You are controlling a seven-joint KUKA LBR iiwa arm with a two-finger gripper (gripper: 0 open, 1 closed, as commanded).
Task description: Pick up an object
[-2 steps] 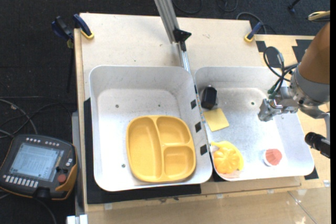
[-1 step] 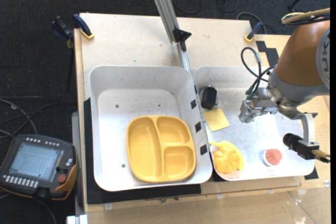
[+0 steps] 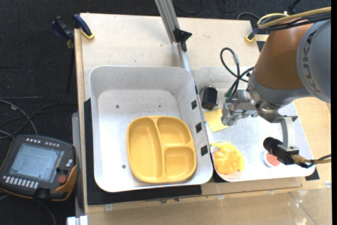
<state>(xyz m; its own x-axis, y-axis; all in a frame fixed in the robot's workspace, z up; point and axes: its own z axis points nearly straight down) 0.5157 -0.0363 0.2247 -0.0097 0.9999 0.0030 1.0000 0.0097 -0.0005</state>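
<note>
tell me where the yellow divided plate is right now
The yellow divided plate lies in the left bin, toward its near right corner, across the bin wall from the yellow toy in the right bin.

Two bins were set side by side on the surface (image 3: 131, 34). A divided tray (image 3: 160, 149) lay in the left bin (image 3: 105, 87), toward its near edge. In the right bin (image 3: 253, 171), a crumpled object (image 3: 227, 158) lay near the front-left corner, and the pincer (image 3: 230, 118) was positioned behind it.

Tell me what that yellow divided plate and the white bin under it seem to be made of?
The yellow divided plate looks like moulded plastic: one even colour, rounded compartments, soft sheen. The left white bin also seems plastic, matte, with a thin curved rim and scuffs.
</note>
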